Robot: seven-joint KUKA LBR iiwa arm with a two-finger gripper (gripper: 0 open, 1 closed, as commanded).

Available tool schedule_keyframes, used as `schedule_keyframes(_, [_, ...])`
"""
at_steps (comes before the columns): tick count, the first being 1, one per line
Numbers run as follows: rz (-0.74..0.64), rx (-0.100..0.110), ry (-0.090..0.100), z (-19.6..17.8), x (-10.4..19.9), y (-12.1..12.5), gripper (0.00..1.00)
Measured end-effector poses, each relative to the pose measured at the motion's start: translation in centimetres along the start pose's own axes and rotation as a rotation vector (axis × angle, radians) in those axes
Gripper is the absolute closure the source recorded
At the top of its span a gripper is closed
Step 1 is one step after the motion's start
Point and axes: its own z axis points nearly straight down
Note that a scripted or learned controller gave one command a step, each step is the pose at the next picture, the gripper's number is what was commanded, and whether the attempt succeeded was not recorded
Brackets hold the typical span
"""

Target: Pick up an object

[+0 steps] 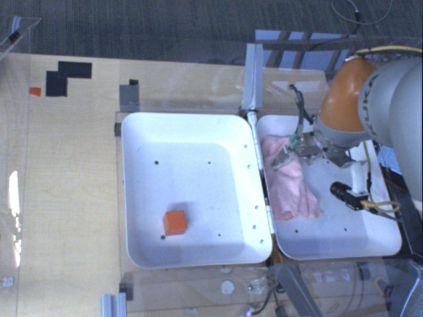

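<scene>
Pincer point(291, 152) hangs low over the right bin point(344, 246), its tips at a pink cloth point(289, 189) lying there; its opening cannot be told. An orange block point(175, 222) sits in the left bin point(142, 177).

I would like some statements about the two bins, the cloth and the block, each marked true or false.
1. The orange block lies in the left bin. True.
2. The pink cloth lies in the same bin as the block. False: it lies in the right bin.
3. The pincer is over the cloth's upper part. True.
4. The cloth lies along the right bin's right wall. False: it lies along the left side, near the divide between the bins.
5. The block sits in the left bin's upper right corner. False: it sits in the lower left part.
</scene>
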Motion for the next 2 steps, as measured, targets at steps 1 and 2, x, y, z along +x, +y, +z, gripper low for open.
schedule_keyframes(1, [-0.067, 0.002, 0.002, 0.2, -1.6, 4.7, 0.00])
schedule_keyframes(2, [-0.125, -0.001, 0.001, 0.0, 0.1, -3.3, 0.00])
